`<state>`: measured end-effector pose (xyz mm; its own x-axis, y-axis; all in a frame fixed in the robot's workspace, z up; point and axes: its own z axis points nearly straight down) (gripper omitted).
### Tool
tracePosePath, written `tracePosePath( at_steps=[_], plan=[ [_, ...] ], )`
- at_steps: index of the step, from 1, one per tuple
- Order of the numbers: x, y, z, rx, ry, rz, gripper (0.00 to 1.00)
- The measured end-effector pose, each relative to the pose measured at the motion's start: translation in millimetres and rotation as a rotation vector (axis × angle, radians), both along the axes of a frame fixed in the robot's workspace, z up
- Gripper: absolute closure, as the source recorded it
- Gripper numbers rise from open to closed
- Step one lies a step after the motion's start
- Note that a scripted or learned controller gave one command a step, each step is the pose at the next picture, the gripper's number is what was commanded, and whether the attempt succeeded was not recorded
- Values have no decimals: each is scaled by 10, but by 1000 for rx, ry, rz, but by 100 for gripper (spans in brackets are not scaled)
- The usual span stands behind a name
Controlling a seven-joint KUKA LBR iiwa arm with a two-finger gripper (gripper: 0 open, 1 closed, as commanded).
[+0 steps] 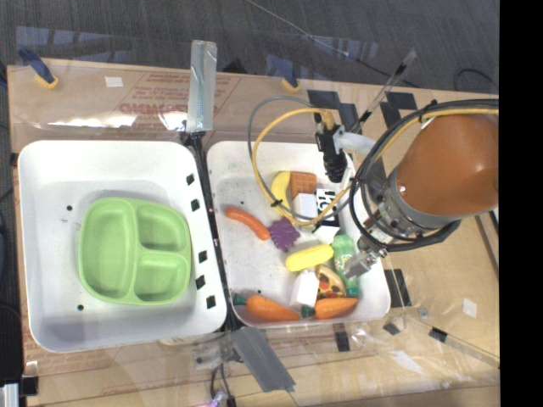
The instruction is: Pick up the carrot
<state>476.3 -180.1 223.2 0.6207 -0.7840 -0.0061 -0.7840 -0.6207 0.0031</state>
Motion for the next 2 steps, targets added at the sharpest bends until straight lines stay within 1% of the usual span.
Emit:
tracePosePath(
  at_steps=[1, 2],
  plan=[
    [441, -120, 696, -1, -8, 237, 100],
    [215, -190, 965, 0, -10, 572, 100]
  ],
)
